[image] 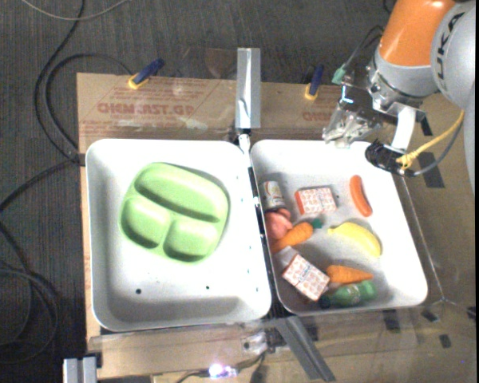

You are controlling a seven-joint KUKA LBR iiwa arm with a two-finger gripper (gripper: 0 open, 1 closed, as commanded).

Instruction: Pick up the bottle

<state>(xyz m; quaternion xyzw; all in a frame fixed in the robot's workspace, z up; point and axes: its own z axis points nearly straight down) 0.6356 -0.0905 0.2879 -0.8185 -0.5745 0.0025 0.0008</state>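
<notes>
Two carrots, two cartons, one bottle

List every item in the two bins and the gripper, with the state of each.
gripper: raised over the right bin's far edge
green tray: flat in the left bin
bottle: lying on its side
small can: upright
two carrots: lying flat
banana: lying flat

You've got open floor along the right bin's far edge. Its near half is packed: carrots and a patterned box crowd the green bottle in the near corner.
</notes>
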